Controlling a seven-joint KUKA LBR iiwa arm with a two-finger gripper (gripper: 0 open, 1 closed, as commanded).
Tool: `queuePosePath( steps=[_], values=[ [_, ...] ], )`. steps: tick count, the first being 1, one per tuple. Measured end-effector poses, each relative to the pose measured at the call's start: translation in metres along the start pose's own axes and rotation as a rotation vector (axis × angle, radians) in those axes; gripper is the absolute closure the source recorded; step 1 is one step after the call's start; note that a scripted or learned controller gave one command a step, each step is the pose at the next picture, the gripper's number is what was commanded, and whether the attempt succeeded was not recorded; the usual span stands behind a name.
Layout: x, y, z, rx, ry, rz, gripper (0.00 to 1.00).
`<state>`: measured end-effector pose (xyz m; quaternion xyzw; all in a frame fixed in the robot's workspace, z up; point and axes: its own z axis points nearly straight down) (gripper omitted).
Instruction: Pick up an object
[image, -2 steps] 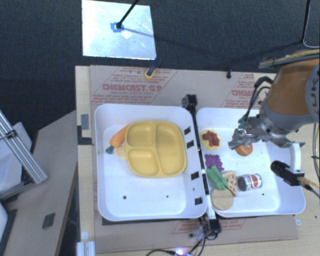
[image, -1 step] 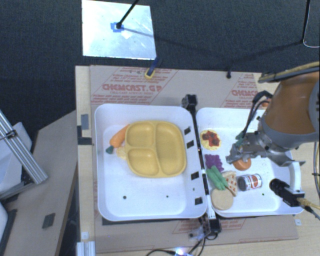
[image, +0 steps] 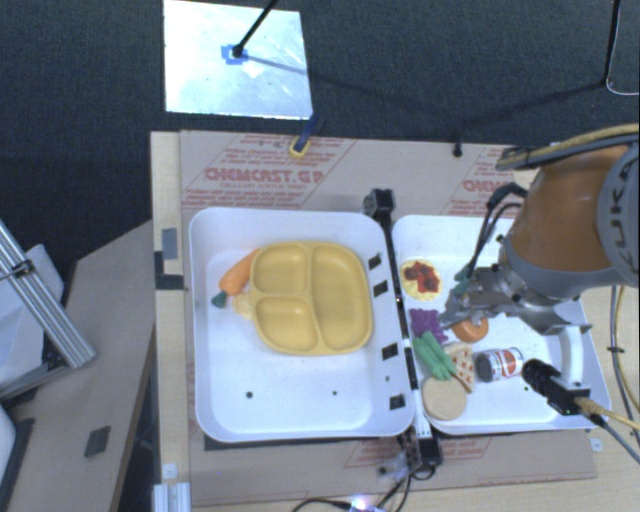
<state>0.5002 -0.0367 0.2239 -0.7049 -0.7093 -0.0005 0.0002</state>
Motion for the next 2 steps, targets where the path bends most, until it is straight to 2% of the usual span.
queuePosePath(
  steps=[1, 2],
  values=[
    [-0.009, -0.010, -0.010, -0.001, 0.000, 0.005, 1.00],
    [-0.001, -0.002, 0.006, 0.001, 0.000, 0.003, 1.00]
  ],
)
